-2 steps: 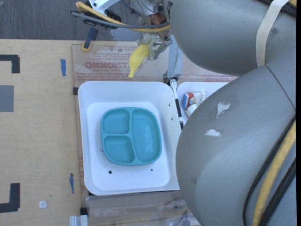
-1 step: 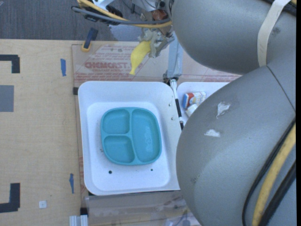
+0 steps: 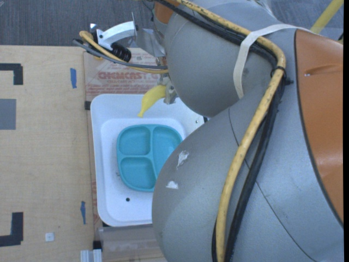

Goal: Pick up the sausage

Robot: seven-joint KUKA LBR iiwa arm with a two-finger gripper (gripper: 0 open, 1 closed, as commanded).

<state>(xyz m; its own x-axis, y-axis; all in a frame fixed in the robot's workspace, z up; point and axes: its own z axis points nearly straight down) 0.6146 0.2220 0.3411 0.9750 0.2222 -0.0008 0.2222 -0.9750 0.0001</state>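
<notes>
My grey arm (image 3: 229, 146) bulks over the right half of the view and hides most of the right side of the white bin (image 3: 106, 146). What little I see of my gripper (image 3: 169, 91) is a small piece at the bin's top edge, tucked under the arm's body. A yellow banana (image 3: 151, 100) pokes out from right beside it, pointing down and left over the bin's upper part. I cannot tell whether the banana is gripped or lying in the bin.
A blue divided plate (image 3: 143, 157) lies in the middle of the bin, its right side under the arm. Cardboard with red print (image 3: 117, 76) sits behind the bin. Yellow and black cables (image 3: 109, 51) and a white bracket (image 3: 117, 33) hang above it. Wooden bench (image 3: 41, 146) lies to the left.
</notes>
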